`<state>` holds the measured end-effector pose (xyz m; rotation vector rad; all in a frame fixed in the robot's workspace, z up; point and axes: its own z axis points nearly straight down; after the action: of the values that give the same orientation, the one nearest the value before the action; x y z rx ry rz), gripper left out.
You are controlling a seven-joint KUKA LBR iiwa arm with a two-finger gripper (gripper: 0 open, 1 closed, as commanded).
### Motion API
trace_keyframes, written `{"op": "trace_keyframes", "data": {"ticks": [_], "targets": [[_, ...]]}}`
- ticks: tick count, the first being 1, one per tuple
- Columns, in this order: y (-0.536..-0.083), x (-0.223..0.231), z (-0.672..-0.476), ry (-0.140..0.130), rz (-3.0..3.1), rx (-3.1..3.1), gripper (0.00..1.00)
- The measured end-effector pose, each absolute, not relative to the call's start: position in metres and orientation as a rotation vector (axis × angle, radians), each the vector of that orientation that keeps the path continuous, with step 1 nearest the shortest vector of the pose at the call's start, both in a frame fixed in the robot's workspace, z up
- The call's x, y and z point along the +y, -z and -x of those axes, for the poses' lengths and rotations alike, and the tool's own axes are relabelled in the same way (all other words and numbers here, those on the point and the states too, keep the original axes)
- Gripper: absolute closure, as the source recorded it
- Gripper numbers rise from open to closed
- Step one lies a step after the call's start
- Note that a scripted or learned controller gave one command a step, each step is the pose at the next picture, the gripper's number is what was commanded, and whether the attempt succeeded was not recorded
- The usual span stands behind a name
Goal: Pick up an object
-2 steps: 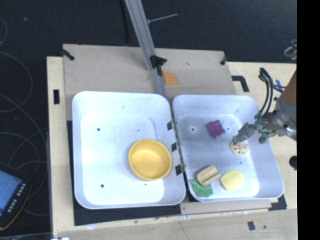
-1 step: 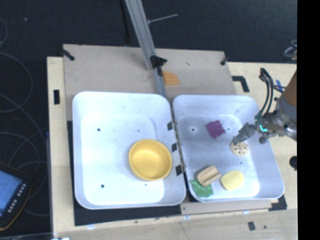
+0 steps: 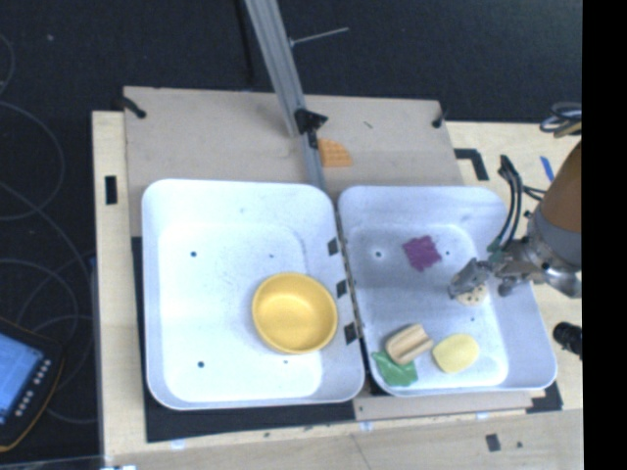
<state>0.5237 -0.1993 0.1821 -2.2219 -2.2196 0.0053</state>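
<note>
A purple, roughly square object [image 3: 422,253] was seen lying flat on the floor of the right bin [image 3: 392,213], in its upper middle part, apart from everything else. Along the near edge of the same bin three more objects were found: a tan, roll-shaped piece [image 3: 407,343], a small green piece [image 3: 394,369] touching it at its lower left, and a yellow, rounded lump [image 3: 456,352] just beside the roll on the right.

The gripper [image 3: 471,288] was placed low over the right part of this bin, to the right of and below the purple object and above the yellow lump, well apart from both. Nothing could be made out between its tips; whether it was open or closed could not be told from this view. The arm [image 3: 560,218] was seen entering from the right, its orange band above the wrist.

In the left bin [image 3: 196,223] a yellow bowl [image 3: 294,312] was seen upright, near the right wall. A grey metal rail [image 3: 279,67] was seen running from the top down to the gap between the two bins, and an orange patch [image 3: 334,154] lay on the board behind them.
</note>
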Motion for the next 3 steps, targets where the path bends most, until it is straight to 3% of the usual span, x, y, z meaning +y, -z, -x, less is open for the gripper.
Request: {"op": "trace_keyframes", "data": {"ticks": [2, 3], "targets": [[-0.1, -0.191, -0.523, -0.002, 2.227, -2.22, 0.0], [-0.112, -0.192, -0.524, 0.004, 2.235, -2.217, 1.0]]}}
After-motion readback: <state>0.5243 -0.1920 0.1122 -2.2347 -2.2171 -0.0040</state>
